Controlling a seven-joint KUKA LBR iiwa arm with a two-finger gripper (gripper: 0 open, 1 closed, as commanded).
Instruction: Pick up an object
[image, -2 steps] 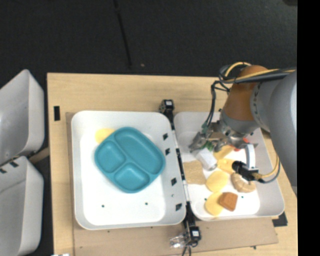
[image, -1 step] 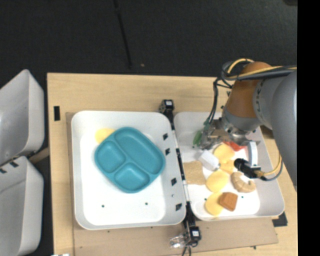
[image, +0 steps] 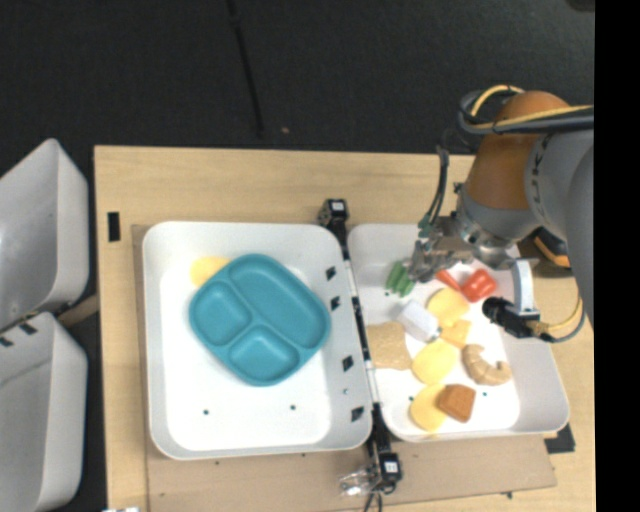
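Camera view: I see my arm (image: 520, 170) coming in from the right, orange band above the wrist, gripper (image: 432, 255) low over the far part of the right bin (image: 545, 400). From this slant I cannot tell the gripper's state, and I see nothing clearly pinched by it.

Right bin is crowded. Green piece (image: 401, 279) lies just left of the gripper, at the far-left of the bin. Red piece (image: 476, 283) just right of the gripper. White block (image: 419, 321) sits near the middle, yellow pieces (image: 440, 350) around it, some touching. Tan curved piece (image: 486, 366) to the right, brown-orange chunk (image: 459, 402) at the near side, touching a yellow one.

Left bin (image: 170, 420): blue divided tray (image: 260, 317), three compartments, lying tilted near the centre. Yellow item (image: 207, 268) at its far-left edge, partly hidden by the tray.
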